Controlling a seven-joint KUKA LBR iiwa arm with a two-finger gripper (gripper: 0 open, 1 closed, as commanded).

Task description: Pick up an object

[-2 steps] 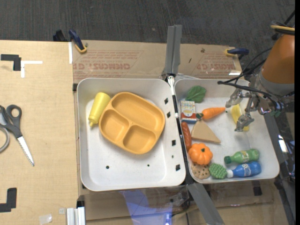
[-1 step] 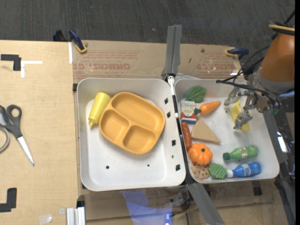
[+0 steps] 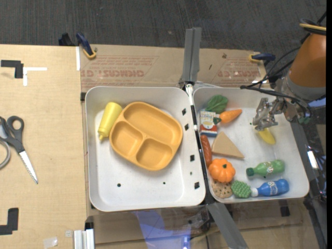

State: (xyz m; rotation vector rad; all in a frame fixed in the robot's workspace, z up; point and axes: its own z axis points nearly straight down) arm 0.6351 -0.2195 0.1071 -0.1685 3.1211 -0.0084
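My gripper point(image 3: 265, 122) hangs over the upper right part of the right bin point(image 3: 295, 154), just above a small yellow piece point(image 3: 267, 136) that looks like a banana. The piece lies right at the gripper's tip, and I cannot tell if it is touched. The same bin holds a green leafy piece point(image 3: 217, 104), a carrot point(image 3: 231, 115), a small carton point(image 3: 208, 121), a sausage point(image 3: 206, 149), a tan wedge point(image 3: 225, 147), an orange pumpkin point(image 3: 222, 170), a cookie point(image 3: 222, 190), a green bottle point(image 3: 265, 168) and a blue bottle point(image 3: 272, 187).
The left bin point(image 3: 140, 191) holds a yellow divided plate point(image 3: 145, 135) and a yellow bottle point(image 3: 109, 119) at its left. Scissors point(image 3: 15, 144) lie on the bench far left. A metal divider point(image 3: 192, 56) rises behind where the bins meet.
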